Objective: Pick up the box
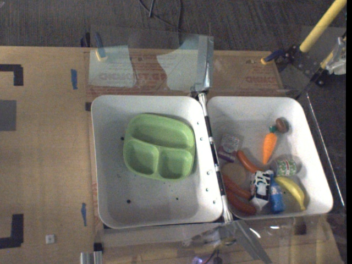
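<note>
The box (262, 182) is small, black and white, and lies near the front of the right bin (314, 147). It is wedged between reddish sausages (238, 194) on its left and a blue packet (276, 201) and a yellow banana (292, 192) on its right. A green round tin (286, 165) sits just behind it.
The right bin also holds a carrot (269, 146), an orange sausage (249, 160), a small wrapper (230, 143) and a brown lump (282, 125). The left bin (110, 191) carries a green divided plate (159, 146). A yellow pole (324, 20) with a clamp stands at the back right.
</note>
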{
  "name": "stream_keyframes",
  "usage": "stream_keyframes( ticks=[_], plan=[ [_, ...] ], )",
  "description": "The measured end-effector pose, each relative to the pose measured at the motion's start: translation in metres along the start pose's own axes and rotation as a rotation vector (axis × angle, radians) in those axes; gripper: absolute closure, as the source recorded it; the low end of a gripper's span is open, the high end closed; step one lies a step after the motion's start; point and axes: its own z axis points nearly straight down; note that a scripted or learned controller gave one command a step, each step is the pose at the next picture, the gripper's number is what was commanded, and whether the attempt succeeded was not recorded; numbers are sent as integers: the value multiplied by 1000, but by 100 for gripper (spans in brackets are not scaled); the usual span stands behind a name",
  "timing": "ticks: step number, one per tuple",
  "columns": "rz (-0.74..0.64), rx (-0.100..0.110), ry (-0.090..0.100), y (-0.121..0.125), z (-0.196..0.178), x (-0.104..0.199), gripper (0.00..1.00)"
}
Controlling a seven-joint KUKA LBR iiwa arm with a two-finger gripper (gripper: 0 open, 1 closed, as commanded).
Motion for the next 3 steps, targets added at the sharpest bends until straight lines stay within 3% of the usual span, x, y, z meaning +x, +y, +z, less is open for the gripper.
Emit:
stream_keyframes(
  ticks=[1, 2, 3],
  plan=[
    [257, 0, 1, 34, 1, 97, 100],
    [130, 4, 1, 8, 0, 206, 100],
    [433, 3, 3, -42, 0, 410, 100]
  ],
)
